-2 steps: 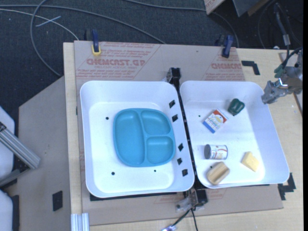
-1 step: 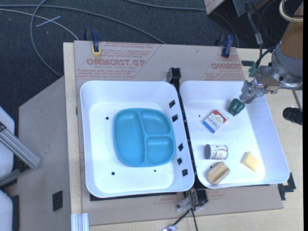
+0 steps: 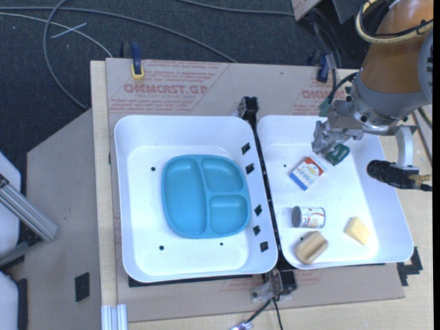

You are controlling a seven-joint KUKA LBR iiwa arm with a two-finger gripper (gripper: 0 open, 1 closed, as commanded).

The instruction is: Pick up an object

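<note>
Gripper (image 3: 328, 145): finger state cannot be told | Target: small printed box (image 3: 306, 172), flat in right bin (image 3: 385, 205), just below gripper | Handling: judged light, stiff, thin-walled | Grasp: advised across short sides, modest force.

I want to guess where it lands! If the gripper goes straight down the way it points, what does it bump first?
Probably the bare floor of the right bin, just up-right of the small blue-and-white box. The gripper points down there, though depth is hard to judge.
</note>
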